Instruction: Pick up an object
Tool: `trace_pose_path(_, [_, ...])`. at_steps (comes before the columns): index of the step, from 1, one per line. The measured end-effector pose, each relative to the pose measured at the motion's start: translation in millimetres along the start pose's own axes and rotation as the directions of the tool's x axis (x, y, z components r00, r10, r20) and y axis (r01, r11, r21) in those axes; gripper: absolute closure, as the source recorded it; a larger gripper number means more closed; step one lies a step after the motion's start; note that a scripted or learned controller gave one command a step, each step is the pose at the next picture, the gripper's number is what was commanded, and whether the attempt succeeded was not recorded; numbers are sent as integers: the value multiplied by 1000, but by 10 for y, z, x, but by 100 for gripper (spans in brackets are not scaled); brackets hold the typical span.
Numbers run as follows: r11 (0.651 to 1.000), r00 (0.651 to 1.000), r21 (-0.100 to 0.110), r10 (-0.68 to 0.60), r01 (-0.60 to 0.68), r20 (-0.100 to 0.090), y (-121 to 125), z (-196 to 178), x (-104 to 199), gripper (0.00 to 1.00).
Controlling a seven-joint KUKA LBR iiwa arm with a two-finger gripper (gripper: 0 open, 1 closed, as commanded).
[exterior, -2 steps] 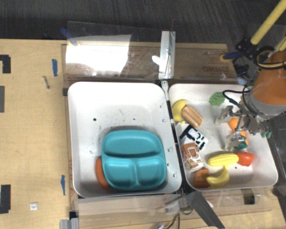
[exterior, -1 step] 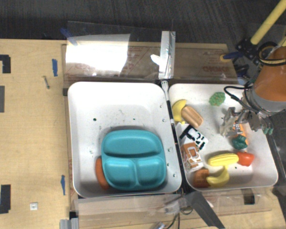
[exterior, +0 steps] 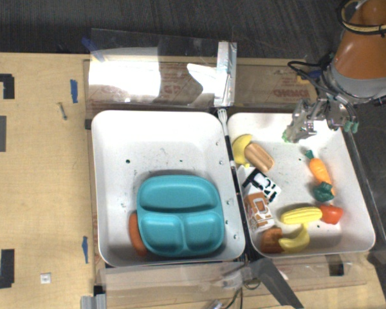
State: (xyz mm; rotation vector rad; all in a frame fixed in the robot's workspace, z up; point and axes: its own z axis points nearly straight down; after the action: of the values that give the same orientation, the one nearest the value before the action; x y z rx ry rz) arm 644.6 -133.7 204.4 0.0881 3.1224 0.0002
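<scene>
Orange carrot sits in the right bin, around 3 o'clock from bin centre, long axis running 11-to-5, green top at 5 o'clock. End effector hovers near the bin's 12 o'clock rim, just up-left of the carrot; grip state: can't tell. Looks like approach phase. Next move likely: shift toward 5 o'clock, align across the axis, descend.

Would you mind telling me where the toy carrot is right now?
The carrot lies in the right bin, near its right wall, just below the gripper and above the tomato.
</scene>
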Motion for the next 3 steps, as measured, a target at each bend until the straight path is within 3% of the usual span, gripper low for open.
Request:
trace_pose_path(1, [998, 998, 0, 67, -67, -6, 285, -187, -114, 100])
trace_pose_path(2, [1000, 1000, 1, 23, -23, -2, 367, -771, -151, 100])
trace_pose_path(3, [999, 999, -1, -33, 33, -14, 553, -636, -79, 100])
